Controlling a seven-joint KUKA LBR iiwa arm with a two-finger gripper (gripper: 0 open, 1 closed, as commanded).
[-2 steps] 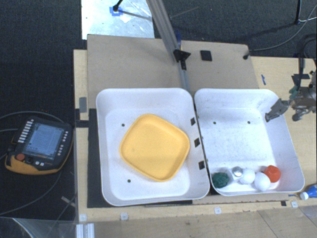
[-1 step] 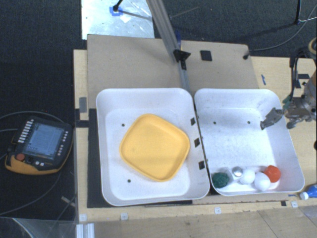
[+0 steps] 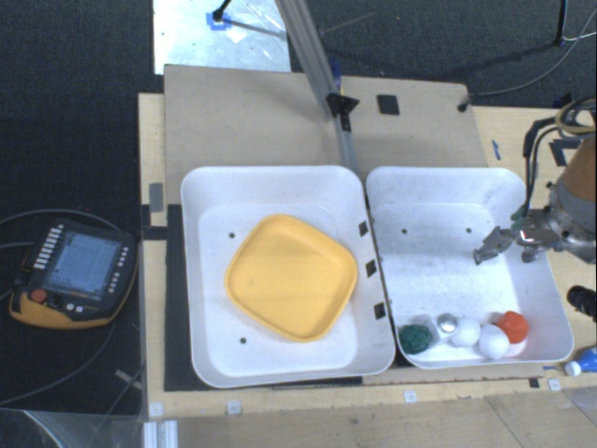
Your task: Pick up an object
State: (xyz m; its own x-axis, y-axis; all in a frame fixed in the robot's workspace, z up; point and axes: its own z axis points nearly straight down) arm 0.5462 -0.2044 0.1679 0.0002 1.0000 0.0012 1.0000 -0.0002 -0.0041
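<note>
Camera view: a smooth yellow rounded-square plastic plate lies in the left shallow white bin. The right shallow white bin holds a green lump, silver ball, two white balls and an orange piece along its near edge. The gripper hovers above, nothing between its parted fingers.

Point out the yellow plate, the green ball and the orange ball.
yellow plate (image 3: 291,289): camera view, centre of its dished face.
green ball (image 3: 416,338): camera view, its top surface.
orange ball (image 3: 513,325): camera view, its upper side.
</note>
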